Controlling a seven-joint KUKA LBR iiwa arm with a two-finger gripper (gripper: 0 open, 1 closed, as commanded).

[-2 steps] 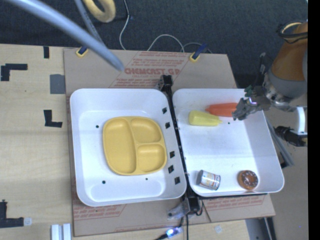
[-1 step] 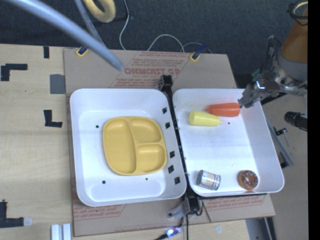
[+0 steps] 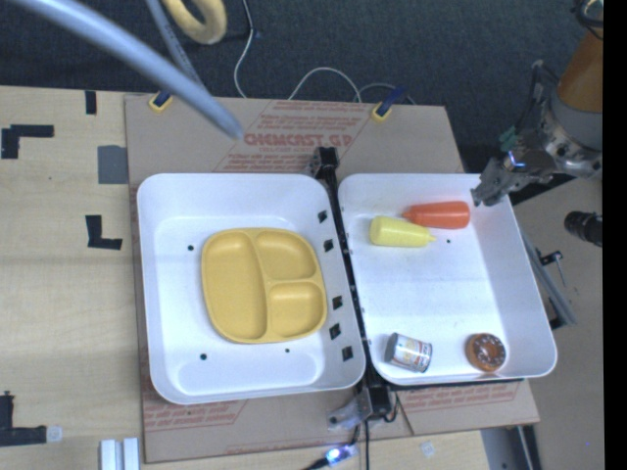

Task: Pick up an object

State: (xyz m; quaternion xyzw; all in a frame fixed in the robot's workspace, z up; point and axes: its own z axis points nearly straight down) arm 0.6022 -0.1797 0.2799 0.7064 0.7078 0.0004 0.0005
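Two white bins are sitting side by side on a brown cardboard sheet [image 3: 294, 135], which is lying on a pale wooden bench [image 3: 59, 292] marked with dark grey angular patches; beyond the bench, toward twelve o'clock, dark blue carpet [image 3: 411, 27] is showing, with a thin white cable [image 3: 323, 76] looping across it; a blurred grey tube [image 3: 118, 37] is slanting in from eleven o'clock beside a yellowish loop [image 3: 191, 3]. Red lettering is running across the cardboard above the bins; it is too faint to read with certainty.

The left bin [image 3: 162, 204] is holding a yellow divided plate [image 3: 263, 284] near its middle. In the right bin [image 3: 509, 292], an orange carrot [image 3: 438, 214] and a yellow corn cob [image 3: 399, 232] are lying just beside each other toward twelve o'clock, the carrot at the cob's two o'clock; a small tin can [image 3: 407, 352] is lying on its side toward seven o'clock, with a brown doughnut [image 3: 486, 352] at five o'clock, near the can but apart from it.

The gripper [image 3: 495, 186] is hanging over the right bin's rim at two o'clock, just beside the carrot's outer end; I cannot tell whether it is apart or together; nothing is showing in its grasp.
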